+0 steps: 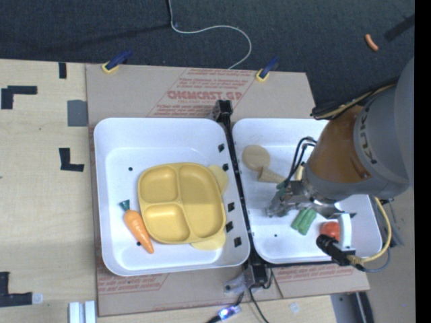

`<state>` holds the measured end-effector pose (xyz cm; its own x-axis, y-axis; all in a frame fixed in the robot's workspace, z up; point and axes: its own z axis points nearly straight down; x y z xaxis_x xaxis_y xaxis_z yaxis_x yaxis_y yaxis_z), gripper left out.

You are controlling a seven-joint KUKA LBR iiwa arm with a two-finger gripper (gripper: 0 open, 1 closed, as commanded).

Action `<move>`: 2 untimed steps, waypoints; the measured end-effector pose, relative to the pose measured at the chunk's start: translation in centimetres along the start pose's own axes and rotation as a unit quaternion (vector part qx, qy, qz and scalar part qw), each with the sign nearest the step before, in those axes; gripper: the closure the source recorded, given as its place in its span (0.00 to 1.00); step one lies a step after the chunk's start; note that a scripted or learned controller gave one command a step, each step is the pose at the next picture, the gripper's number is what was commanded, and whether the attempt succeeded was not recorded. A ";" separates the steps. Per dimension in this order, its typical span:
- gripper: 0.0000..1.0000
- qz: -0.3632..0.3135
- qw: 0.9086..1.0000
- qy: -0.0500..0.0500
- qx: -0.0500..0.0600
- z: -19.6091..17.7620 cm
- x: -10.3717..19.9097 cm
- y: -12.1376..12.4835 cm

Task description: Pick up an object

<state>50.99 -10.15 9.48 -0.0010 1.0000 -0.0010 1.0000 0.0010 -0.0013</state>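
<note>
My gripper (280, 204) hangs low over the middle of the right bin (269, 132), with the grey arm and its orange band (337, 155) reaching in from the right. A tan, cone-shaped object (258, 161) lies just above and to the left of the gripper, apart from it. A small green object (304, 221) lies just to the gripper's lower right. A red object (329, 230) sits next to it, partly hidden by a white part of the arm. Nothing is visibly held.
The left bin (108, 180) holds a yellow divided plate (180, 202) lying on a pale yellow flat piece (209, 242), and an orange carrot (138, 229) at its lower left. A black divider (236, 187) separates the bins. A cable (209, 29) crosses the dark floor behind.
</note>
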 end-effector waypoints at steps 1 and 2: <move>1.00 0.000 1.000 0.000 -0.001 -4.4 0.0 0.6; 1.00 0.000 1.000 0.000 -0.001 -10.0 0.7 -0.1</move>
<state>50.92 -9.46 19.45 -0.0018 1.0000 0.0000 1.0000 0.0018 0.0016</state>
